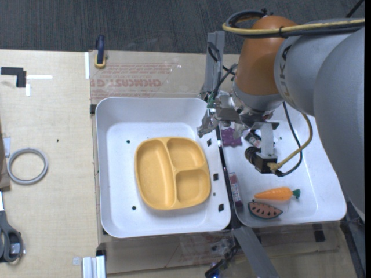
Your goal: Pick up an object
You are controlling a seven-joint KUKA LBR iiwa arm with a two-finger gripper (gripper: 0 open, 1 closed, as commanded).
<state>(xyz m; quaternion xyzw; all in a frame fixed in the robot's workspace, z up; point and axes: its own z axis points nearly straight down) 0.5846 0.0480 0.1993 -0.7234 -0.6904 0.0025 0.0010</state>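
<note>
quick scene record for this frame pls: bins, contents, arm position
left bin: holds a yellow three-compartment plastic plate
right bin: orange toy carrot, toy watermelon slice, a purple object partly hidden under the arm
arm: over the right bin, near the wall between the bins
gripper: low near the purple object; grasp not visible
bench: grey tape ring left of the bins
</note>
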